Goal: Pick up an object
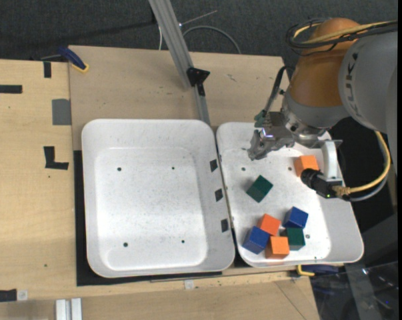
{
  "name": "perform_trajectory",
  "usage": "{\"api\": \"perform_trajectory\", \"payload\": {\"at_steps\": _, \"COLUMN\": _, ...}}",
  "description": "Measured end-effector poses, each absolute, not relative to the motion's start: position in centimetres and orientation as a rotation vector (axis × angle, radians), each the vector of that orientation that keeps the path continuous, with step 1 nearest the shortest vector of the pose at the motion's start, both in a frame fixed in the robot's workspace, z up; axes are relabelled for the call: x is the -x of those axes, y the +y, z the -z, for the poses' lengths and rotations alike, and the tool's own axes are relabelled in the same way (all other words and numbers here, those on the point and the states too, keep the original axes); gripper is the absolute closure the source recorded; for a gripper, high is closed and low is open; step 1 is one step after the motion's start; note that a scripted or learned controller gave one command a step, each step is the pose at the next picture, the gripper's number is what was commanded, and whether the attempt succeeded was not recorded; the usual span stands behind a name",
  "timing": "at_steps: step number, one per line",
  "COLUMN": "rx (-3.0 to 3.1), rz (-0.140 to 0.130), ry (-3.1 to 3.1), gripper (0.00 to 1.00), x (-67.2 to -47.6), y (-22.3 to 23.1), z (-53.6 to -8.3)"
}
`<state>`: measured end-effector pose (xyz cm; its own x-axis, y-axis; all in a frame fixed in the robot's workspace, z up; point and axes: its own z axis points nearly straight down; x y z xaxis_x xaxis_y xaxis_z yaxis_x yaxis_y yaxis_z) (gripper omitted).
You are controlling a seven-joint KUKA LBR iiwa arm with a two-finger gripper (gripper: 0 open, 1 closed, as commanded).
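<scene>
The arm [334, 65] comes in from the right, its orange band over the upper right corner of the right bin [341, 242]. The gripper [259, 151] hangs over the upper left part of that bin, near the wall shared with the left bin [94, 179]. Its fingers point down toward the bin floor; how far apart they stand cannot be told, and nothing can be seen between them.

All the blocks lie in the right bin, placed here relative to the gripper. A dark green cube [259, 189] lies just below the gripper, apart from it, tilted on the floor. An orange cube [307, 165] lies to the gripper's right, beside the arm's wrist and close to a black cable end. Further down, well apart from the gripper, is a cluster: a red-orange block [270, 224], a blue cube [257, 239] to its lower left, an orange block [278, 247] below it, a small green block [295, 237] to its right, and another blue cube [297, 217] above that green one. The cluster's pieces touch or nearly touch one another.

The left bin's floor shows a few small dark dots. A grey metal bar [174, 35] slants across the bench above the bins.
</scene>
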<state>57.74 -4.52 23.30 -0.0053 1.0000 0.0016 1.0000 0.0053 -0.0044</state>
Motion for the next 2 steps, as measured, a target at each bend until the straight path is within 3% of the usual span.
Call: {"api": "perform_trajectory", "payload": {"at_steps": 2, "rx": 2.211, "rz": -0.004, "ry": -2.226, "gripper": 1.00, "x": -53.9, "y": 5.9, "z": -21.4}}
